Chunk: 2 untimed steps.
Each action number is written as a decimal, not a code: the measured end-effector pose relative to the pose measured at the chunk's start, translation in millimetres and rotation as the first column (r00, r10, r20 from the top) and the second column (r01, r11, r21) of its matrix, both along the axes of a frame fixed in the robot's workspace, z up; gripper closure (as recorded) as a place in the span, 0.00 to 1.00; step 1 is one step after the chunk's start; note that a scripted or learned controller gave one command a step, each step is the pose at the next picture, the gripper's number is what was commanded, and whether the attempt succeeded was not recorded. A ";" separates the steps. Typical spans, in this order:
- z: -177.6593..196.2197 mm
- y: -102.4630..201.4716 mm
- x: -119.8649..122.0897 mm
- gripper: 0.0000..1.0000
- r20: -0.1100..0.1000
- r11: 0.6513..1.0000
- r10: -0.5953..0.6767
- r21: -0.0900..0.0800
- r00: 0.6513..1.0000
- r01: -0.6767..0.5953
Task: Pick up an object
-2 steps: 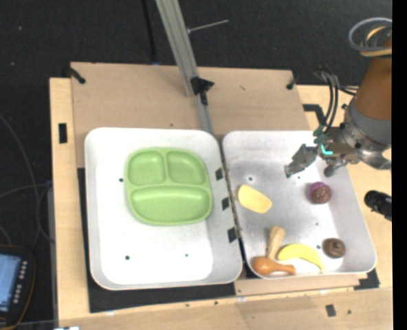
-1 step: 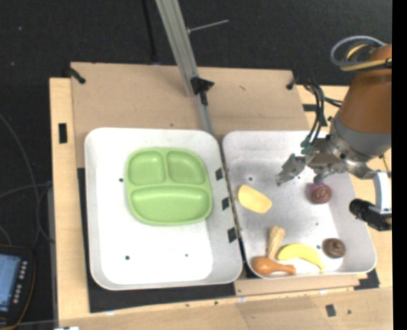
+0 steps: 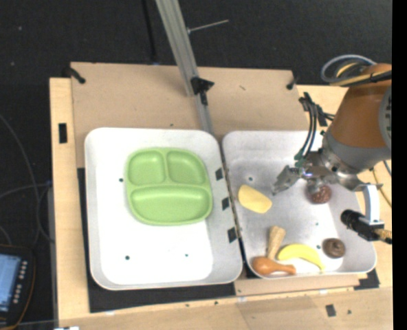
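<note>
My gripper hangs low over the middle of the right bin, reaching in from the right under the orange-banded wrist. A pale yellow wedge-shaped piece lies just to its lower left, apart from it. A dark reddish-brown round object sits beside the wrist, to the gripper's right. Along the bin's front lie a yellow banana, a tan stick-shaped piece, an orange-brown piece and a brown donut. I see nothing held in the gripper.
The left bin holds a green divided plate. A slanted metal pole rises behind the bins. Cables and a black fitting hang by the right bin's right rim.
</note>
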<state>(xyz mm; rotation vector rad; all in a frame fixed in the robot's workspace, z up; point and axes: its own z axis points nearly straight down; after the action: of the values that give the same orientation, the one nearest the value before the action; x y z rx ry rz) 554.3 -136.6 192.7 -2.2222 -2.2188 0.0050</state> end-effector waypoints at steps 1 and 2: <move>-43.2 -5.3 -0.4 0.00 0.000 1.000 0.000 0.000 1.000 0.000; -29.2 -6.2 1.5 1.00 0.007 1.000 -0.005 0.000 1.000 0.005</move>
<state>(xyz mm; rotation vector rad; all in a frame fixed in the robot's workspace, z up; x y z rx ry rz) 555.8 -142.9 163.5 -2.2313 -2.2173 -0.0023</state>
